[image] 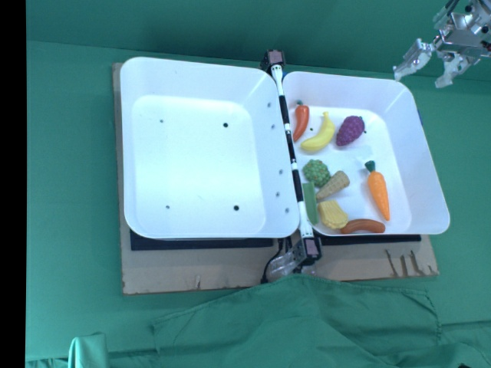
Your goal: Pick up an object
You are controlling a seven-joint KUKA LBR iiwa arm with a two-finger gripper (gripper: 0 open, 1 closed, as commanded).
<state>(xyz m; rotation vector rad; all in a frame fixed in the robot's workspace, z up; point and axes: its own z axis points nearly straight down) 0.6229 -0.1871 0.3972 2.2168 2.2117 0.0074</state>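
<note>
A two-finger gripper (431,66) hangs above the green bench, just beyond the far right corner of the right bin (426,167), its jaws spread wide with nothing between them. The two pale fingers point down and outward, clear of the bin's rim.

Toy foods lie clustered in the right bin. Along its far edge, from the divider outward: a small red-orange pepper (301,119) with a green stem, a curved yellow banana (320,134) just beside it, and a bunch of purple grapes (350,129) near the banana's tip. Toward the middle sits a knobbly green broccoli (315,170), touching or nearly touching a tan cone (334,185) with a ridged surface. A slim green piece (309,202) lies along the bin's left wall, its kind hard to tell. At the near edge, a yellow corn (332,215) rests just beside a brown-orange sausage (363,226). An orange carrot (377,192) with a green top lies apart from the rest, toward the right side, its point aimed at the near edge.

The left bin (138,83) shows a white floor dotted with small dark holes. A black-and-white striped bar (288,140) runs between the two bins. Both rest on a brown board (192,278), with crumpled green cloth (307,324) at the bench's near edge.
</note>
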